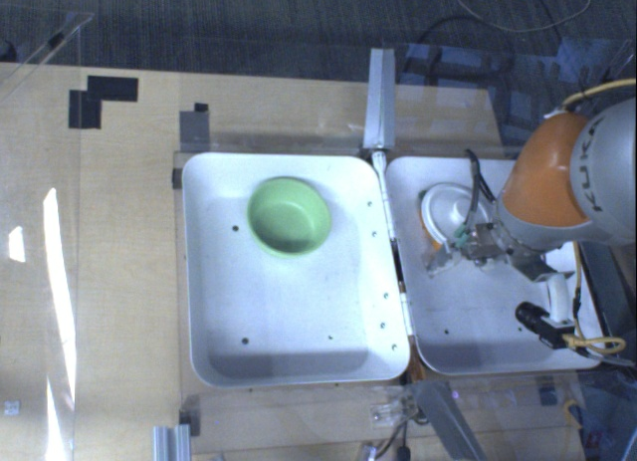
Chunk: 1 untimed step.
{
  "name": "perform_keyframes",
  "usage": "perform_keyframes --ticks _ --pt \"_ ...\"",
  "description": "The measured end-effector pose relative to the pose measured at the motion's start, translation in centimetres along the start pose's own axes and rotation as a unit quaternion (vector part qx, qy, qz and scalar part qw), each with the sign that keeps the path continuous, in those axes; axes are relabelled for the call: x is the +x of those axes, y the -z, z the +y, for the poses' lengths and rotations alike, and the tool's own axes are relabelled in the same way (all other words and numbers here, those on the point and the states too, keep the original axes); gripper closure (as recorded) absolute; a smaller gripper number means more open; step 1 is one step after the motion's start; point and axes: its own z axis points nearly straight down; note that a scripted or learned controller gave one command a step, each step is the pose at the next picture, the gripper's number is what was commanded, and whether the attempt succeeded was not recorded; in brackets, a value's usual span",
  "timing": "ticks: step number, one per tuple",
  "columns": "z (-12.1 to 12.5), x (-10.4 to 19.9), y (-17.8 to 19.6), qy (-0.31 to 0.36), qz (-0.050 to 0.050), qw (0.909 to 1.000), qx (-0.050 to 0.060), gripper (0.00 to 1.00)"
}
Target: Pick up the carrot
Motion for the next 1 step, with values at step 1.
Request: perform_keyframes --ticks 1 --pt "4.34 0.92 -0.80 0.071 0.000 0.9975 0.006 0.00"
